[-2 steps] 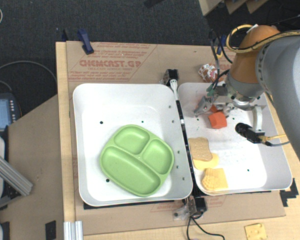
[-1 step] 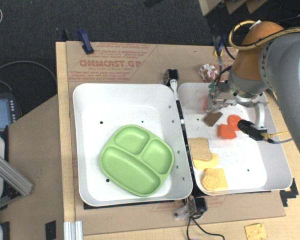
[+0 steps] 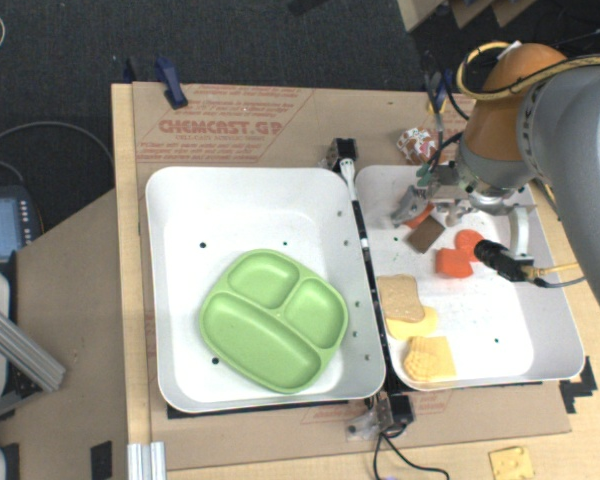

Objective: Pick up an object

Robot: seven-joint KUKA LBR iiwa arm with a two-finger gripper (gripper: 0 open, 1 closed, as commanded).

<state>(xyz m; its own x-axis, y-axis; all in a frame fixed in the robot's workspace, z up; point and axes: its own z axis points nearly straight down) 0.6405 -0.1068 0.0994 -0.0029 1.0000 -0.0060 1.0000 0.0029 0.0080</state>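
— Counted on the worktop (image 3: 230, 118)?
— Two white bins side by side: left bin (image 3: 180, 208), right bin (image 3: 540, 348). One green divided plate (image 3: 272, 318) in the left, three compartments, lying flat toward the front.
— And in the right bin?
— One tan slice of bread (image 3: 400, 298), one pale yellow piece (image 3: 420, 322) just under it, one orange-yellow cracker-like square (image 3: 429, 358) nearest the front edge. One red-orange piece (image 3: 458, 258) further back, one small brown block (image 3: 424, 236) beside it.
— The tool?
— One tool (image 3: 420, 213), low over the back of the right bin, right by the brown block. Fingers: cannot tell, too small and dark. Nothing seen gripped.
— Outside the bins?
— One crumpled speckled thing (image 3: 416, 145) on the cardboard behind the right bin.
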